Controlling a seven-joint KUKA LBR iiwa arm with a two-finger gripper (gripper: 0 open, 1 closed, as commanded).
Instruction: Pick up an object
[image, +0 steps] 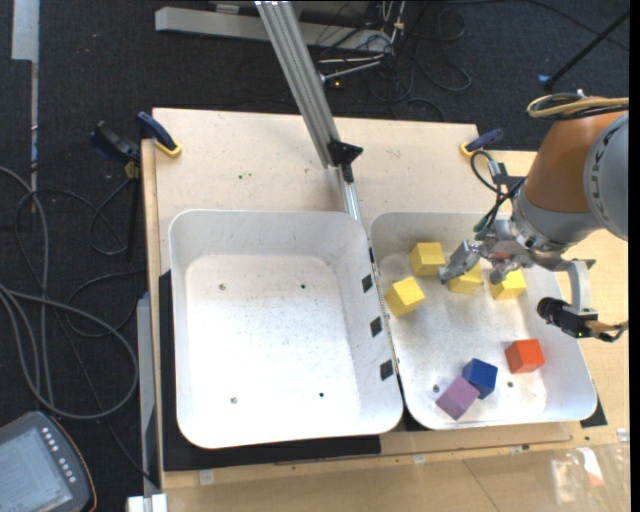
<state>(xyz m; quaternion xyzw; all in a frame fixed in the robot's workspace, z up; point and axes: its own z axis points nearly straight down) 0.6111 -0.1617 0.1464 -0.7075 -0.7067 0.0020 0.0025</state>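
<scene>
Camera view shows you the hand (482, 262) low in the right bin (560, 400), directly over a yellow block (466, 282); finger spread you cannot tell.

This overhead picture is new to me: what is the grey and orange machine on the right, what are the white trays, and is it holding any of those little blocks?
The camera looks down at a slant on a bench. The machine is a robot arm reaching in from the right, and its hand is low among the blocks in the right tray. That tray holds four yellow blocks: one at the back, one nearer the divider, and two right by the hand. Nearer the front lie a red block, a blue block and a purple block. The left tray sits beside it. Whether the hand grips a block cannot be made out.
</scene>
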